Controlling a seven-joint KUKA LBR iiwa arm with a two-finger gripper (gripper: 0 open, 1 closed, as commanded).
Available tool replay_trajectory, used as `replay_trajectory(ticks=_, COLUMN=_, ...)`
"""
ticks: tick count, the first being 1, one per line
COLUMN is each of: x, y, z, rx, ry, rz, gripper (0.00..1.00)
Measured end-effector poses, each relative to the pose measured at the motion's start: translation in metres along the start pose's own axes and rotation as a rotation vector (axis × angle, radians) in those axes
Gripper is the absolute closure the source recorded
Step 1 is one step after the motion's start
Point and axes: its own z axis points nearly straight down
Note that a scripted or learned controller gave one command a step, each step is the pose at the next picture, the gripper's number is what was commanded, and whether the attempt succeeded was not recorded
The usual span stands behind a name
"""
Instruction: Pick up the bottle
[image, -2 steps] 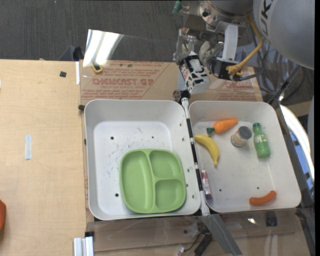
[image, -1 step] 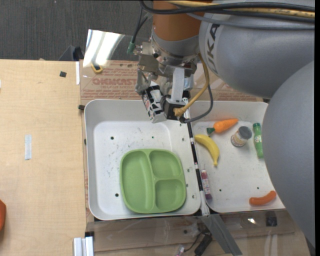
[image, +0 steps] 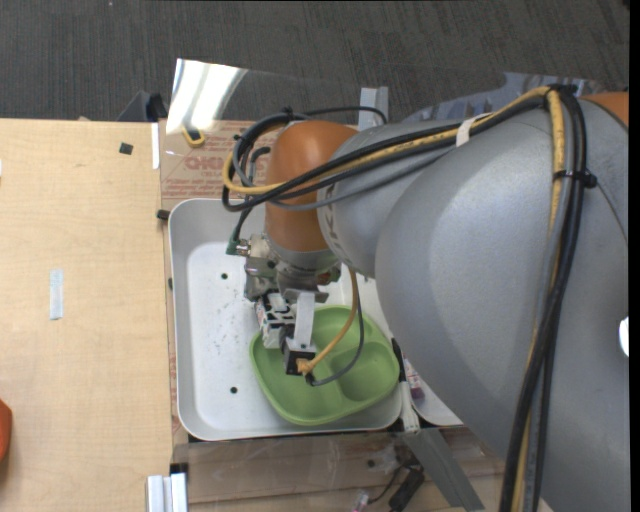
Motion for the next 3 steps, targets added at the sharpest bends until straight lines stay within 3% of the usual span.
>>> replay_trajectory(ticks=1, x=-0.068, y=0.093, z=-0.133, rx=0.003, ry=-0.005, rz=0.198, gripper=1.0)
replay_trajectory(ticks=2, x=-0.043, y=-0.041, z=-0.109, rx=0.006, ry=-0.005, rz=0.139, gripper=1.0)
replay_trajectory(ticks=3, x=-0.151, y=-0.014, z=-0.287, rx=0.004, ry=-0.004, rz=-0.103, gripper=1.0)
